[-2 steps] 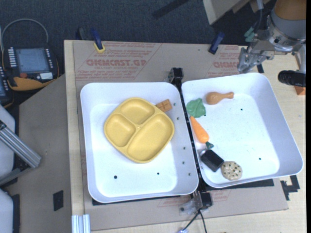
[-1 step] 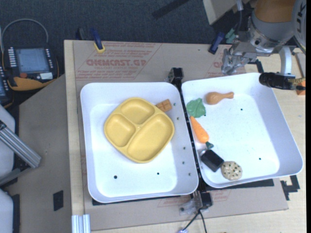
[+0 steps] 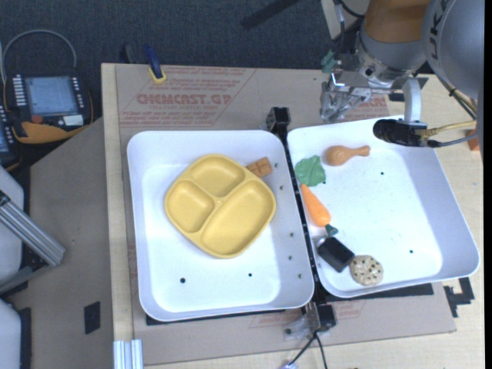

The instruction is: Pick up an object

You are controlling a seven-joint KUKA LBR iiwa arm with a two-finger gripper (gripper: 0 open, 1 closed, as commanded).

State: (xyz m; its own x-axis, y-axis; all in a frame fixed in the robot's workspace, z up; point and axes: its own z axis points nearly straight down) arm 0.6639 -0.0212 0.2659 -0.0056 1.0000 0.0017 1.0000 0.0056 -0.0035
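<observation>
Tan plastic drumstick [image 3: 345, 154] lies near the far edge of the right white bin [image 3: 430, 206], well apart from the metal two-finger gripper [image 3: 344, 104], which hangs over the cardboard just beyond that bin's far rim. Whether the claw is apart or together I cannot tell, because it is small and shiny against the print. The grey arm with orange band [image 3: 400, 14] is cut off by the top and right edges. In the same bin, along the divider, I see a green leafy toy piece [image 3: 310, 170], an orange plastic carrot [image 3: 314, 205], a small black block [image 3: 335, 253] and a round speckled cookie [image 3: 367, 270]; the block and the cookie are touching or almost touching. The left white bin [image 3: 154, 275] holds a yellow divided plate [image 3: 221, 205], and a small brown block [image 3: 260, 167] is partly hidden behind its far rim. Both bins stand on a brown cardboard sheet with red print [image 3: 192, 91]. Around it is dark carpet floor [image 3: 154, 14], and a handheld control unit with screen [image 3: 48, 102] lies at the left.
</observation>
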